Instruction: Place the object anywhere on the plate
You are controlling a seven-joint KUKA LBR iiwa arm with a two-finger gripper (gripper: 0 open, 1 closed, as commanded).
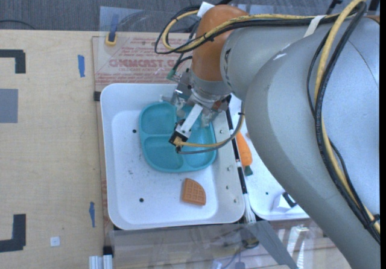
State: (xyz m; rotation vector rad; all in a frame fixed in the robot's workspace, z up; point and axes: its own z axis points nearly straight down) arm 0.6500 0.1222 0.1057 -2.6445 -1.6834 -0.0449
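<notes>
- Pale wooden bench (48,159): two white bins side by side, one (107,159) mid-bench, the other (265,201) nearer the right edge.
- Black tape marks (15,60) and blue tape strips (81,66) toward the left edge.
- Red-lettered board (132,63) at the far edge.

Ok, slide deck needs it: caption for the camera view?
Arm over the teal plate in the white bin; waffle piece lies beside it.
</notes>
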